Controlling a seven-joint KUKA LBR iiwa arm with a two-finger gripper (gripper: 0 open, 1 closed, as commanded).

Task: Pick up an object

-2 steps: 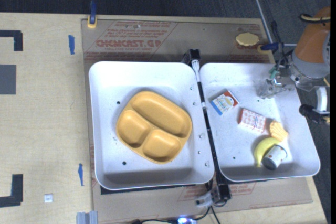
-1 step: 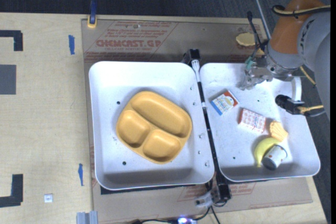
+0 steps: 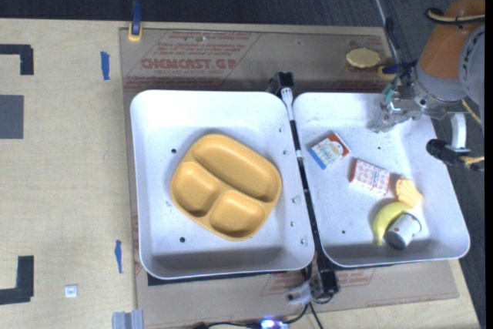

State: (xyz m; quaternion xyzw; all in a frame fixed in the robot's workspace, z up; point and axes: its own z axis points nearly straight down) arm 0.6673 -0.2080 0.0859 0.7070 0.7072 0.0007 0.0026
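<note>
1. Looking down from the camera view, the hand (image 3: 391,110) hangs over the back right corner of the right bin (image 3: 456,243), close to its rear wall, with nothing seen between its tips; whether it is spread wide or drawn narrow I cannot tell at this size.
2. The candidates lie in that bin: a small blue-and-red carton (image 3: 328,149) nearest the hand, a pink patterned packet (image 3: 370,177) just beyond, then an orange piece (image 3: 407,193), a yellow banana-like toy (image 3: 384,218) and a grey cylinder (image 3: 403,231) touching at the front.
3. The left bin (image 3: 146,119) carries a yellow divided tray (image 3: 225,185), too broad to suit, I judge.
4. The carton seems the best pick: it lies flat and apart from its neighbours. Its long axis runs on a slant, from front left to back right.
5. To do the step well, centre over the carton, turn the wrist so the tips close across its short side, then descend straight and close before lifting.
</note>
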